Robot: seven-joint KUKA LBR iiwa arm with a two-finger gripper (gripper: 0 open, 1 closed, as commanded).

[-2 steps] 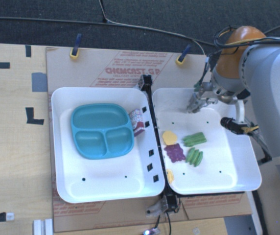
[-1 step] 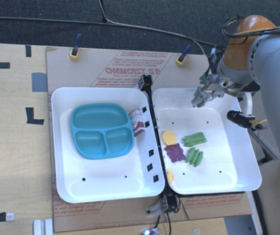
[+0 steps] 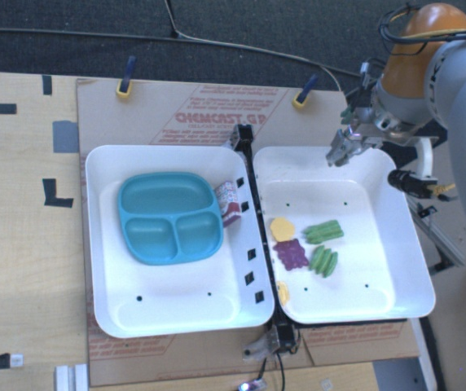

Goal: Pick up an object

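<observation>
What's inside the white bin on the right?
In the right bin lie a yellow piece, a purple piece, two green pieces and another small yellow bit. Nothing there looks covered.

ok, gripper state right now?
Gripper: cannot be told, open or closed; it sits above the right bin's far edge, with nothing visibly held.

Toy foods (image 3: 306, 247) cluster mid right bin (image 3: 380, 218), open floor all around; teal tray (image 3: 170, 217) crowds the left bin (image 3: 107, 283)

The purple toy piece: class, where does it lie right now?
In the camera view, the purple toy piece lies in the right bin, below the yellow piece and left of the green pieces.
</observation>
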